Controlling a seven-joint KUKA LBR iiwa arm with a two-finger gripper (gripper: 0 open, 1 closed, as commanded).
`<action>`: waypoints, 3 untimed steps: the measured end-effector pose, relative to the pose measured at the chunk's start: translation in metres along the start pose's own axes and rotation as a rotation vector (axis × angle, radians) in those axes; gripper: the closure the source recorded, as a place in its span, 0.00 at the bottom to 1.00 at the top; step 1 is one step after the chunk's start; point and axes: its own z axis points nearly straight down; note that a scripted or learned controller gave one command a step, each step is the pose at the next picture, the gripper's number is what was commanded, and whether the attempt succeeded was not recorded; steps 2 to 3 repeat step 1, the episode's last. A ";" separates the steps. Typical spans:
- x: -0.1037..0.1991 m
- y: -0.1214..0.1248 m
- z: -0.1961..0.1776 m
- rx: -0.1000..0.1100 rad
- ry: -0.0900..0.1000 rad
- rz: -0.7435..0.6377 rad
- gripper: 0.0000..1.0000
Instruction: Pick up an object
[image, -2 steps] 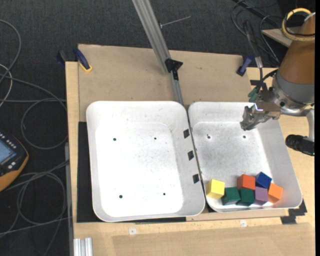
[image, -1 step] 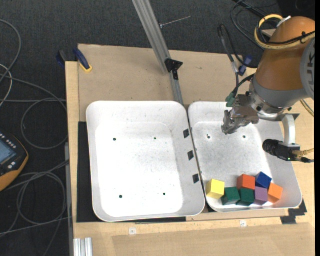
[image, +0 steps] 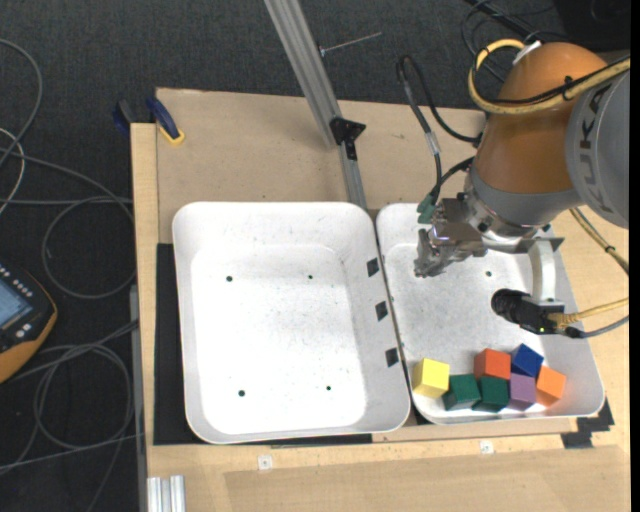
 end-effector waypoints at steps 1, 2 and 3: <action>0.049 -0.019 0.000 0.000 0.001 -0.001 1.00; 0.049 -0.019 0.000 0.000 0.001 -0.001 1.00; 0.049 -0.019 0.000 0.000 0.001 -0.001 1.00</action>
